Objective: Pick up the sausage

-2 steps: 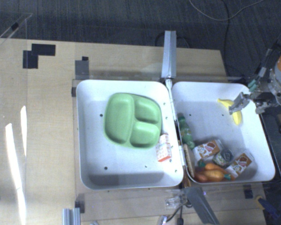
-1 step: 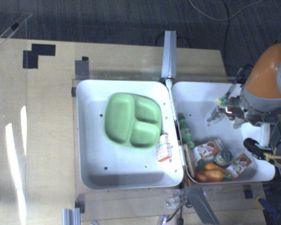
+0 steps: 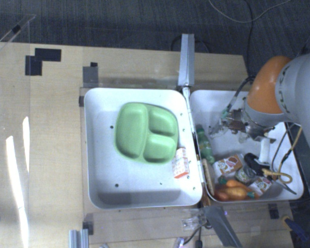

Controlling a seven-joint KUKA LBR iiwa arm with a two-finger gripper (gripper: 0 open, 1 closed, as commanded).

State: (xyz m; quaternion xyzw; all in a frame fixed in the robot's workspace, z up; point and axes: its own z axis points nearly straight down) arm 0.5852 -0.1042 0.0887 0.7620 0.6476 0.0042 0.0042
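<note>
The sausage (image 3: 233, 192), a brown-orange link, lies at the front of the right bin (image 3: 212, 99) among other small items. My gripper (image 3: 225, 125) hangs over the middle of that bin, behind and a little left of the sausage and clearly apart from it. Nothing shows in its grasp. The grey arm with its orange band (image 3: 266, 89) comes in from the right.
A green bottle (image 3: 202, 144) lies along the right bin's left wall. A printed snack packet (image 3: 229, 165) and other small toy foods crowd the front of that bin. The left bin (image 3: 93, 138) holds a green divided plate (image 3: 146, 132) and a small red-and-white carton (image 3: 181, 165).
</note>
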